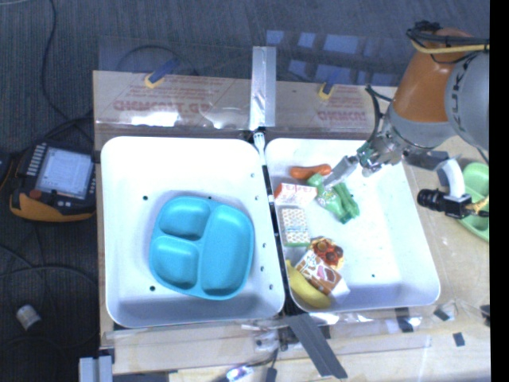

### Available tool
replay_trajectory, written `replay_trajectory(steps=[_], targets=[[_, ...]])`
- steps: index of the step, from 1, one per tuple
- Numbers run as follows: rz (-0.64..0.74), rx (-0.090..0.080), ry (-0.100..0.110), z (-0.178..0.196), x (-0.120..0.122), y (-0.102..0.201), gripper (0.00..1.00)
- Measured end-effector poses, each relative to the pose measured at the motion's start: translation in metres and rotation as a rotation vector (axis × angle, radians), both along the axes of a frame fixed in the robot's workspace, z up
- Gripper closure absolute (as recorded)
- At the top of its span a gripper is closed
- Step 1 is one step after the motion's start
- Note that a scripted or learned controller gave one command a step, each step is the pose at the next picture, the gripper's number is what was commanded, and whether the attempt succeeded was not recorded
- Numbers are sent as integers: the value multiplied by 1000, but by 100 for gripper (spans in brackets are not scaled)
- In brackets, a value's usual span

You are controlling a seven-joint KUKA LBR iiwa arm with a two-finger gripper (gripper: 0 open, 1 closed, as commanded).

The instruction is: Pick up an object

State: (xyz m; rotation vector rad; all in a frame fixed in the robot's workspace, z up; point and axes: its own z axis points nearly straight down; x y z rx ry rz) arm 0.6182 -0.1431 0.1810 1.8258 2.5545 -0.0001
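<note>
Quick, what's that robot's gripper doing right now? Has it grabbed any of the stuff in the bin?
Gripper: down in the right bin, right at the green object. Whether it is open, closed or actually holding it cannot be told.

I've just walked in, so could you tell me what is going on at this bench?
The arm reaches in from the right over the right bin, with its gripper down among the toys near the bin's back. The gripper sits right by a green toy and an orange carrot. A banana and small boxes lie nearer the front. The left bin holds a blue divided tray.
</note>
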Motion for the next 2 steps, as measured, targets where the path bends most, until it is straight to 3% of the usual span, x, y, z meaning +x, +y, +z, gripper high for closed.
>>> replay_trajectory(steps=[1, 2], targets=[[72, -1, 3, -84, -5, -20, 0], [-92, -1, -14, -91, -45, -9, 0]])
